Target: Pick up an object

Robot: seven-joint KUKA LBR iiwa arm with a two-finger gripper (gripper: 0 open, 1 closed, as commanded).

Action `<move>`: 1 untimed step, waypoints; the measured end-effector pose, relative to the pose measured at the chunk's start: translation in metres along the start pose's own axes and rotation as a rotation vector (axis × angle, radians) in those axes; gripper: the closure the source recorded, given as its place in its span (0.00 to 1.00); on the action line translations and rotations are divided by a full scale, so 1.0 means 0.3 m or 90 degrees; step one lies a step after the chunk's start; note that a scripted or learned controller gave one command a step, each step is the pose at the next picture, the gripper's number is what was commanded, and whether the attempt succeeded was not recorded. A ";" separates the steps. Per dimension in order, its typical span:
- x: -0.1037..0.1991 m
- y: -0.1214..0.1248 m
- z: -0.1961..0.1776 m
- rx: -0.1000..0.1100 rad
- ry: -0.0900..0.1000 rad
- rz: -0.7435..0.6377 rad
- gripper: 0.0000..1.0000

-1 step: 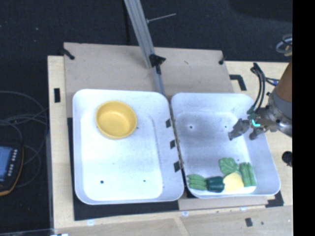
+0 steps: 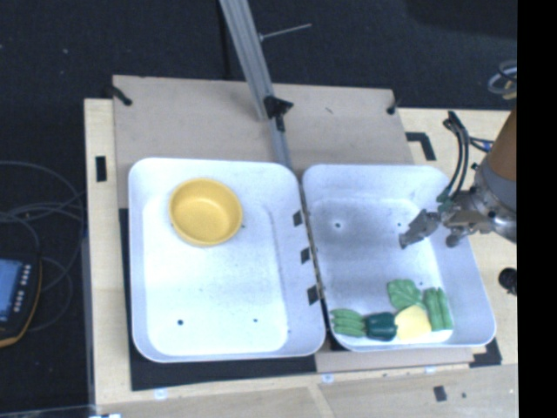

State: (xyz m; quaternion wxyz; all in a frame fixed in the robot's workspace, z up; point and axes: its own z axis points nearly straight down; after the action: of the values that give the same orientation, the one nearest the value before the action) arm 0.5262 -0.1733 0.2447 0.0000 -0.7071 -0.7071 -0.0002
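My gripper (image 2: 428, 231) hangs over the right part of the right bin (image 2: 365, 198), its fingers spread open with nothing between them. Along that bin's near edge lies a cluster of small toys: a green leafy piece (image 2: 402, 293), a green ridged piece (image 2: 437, 307), a yellow lump (image 2: 412, 324), a dark green block (image 2: 380, 326) and a green pod (image 2: 347, 321). The gripper is above and behind this cluster, apart from it. A yellow bowl (image 2: 206, 212) sits upright in the far left part of the left bin (image 2: 218, 320).
A grey metal rail (image 2: 248, 46) slants down from the top toward the gap between the bins. Small black clips (image 2: 306, 255) line the seam between the bins. The arm's cables (image 2: 459, 146) loop at the right. A handheld pendant (image 2: 16, 294) lies off the bench at the left.
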 end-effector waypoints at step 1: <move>0.015 0.013 0.147 0.002 0.000 0.000 0.00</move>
State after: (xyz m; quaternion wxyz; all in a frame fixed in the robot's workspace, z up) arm 0.5301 -0.1688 0.2007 0.0013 -0.7072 -0.7070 0.0010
